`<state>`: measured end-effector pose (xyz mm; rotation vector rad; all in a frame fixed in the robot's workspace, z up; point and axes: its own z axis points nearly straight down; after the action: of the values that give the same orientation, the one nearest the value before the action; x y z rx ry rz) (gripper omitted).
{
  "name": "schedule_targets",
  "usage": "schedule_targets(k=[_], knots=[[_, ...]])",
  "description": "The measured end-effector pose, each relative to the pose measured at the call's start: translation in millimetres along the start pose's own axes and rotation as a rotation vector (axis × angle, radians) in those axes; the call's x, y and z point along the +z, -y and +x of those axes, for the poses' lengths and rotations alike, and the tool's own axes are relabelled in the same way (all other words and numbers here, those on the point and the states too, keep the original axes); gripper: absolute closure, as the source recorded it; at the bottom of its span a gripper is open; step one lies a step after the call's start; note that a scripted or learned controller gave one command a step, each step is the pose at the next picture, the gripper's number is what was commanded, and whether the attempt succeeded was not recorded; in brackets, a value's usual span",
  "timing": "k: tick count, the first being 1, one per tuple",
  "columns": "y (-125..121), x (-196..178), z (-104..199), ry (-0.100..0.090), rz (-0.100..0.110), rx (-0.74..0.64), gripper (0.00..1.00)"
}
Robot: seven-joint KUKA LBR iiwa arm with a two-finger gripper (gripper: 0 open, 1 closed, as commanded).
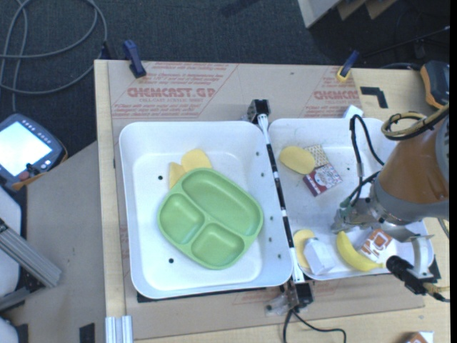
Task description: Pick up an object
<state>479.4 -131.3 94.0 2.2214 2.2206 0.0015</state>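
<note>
The gripper (348, 219) hangs low in the right bin (335, 131), just above the banana (353, 252); whether its fingers are open or closed, I cannot tell. A small carton (374, 246) touches the banana. Farther back lie a lemon (298, 159) and a packet (321, 178). The left bin (136, 191) holds a green tray (210, 219).

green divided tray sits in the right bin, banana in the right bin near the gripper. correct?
Not quite. The camera view shows the green divided tray in the left bin, lying over a yellow item. The banana is in the right bin, near the gripper, as you said.
</note>
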Motion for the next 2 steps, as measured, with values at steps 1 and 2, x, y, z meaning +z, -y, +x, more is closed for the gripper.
schedule_targets(k=[1, 2], knots=[[0.2, 0.1, 0.0, 0.0, 0.001, 0.0, 0.0], [0.4, 9.6, 27.2, -0.001, 0.002, -0.001, 0.0]])
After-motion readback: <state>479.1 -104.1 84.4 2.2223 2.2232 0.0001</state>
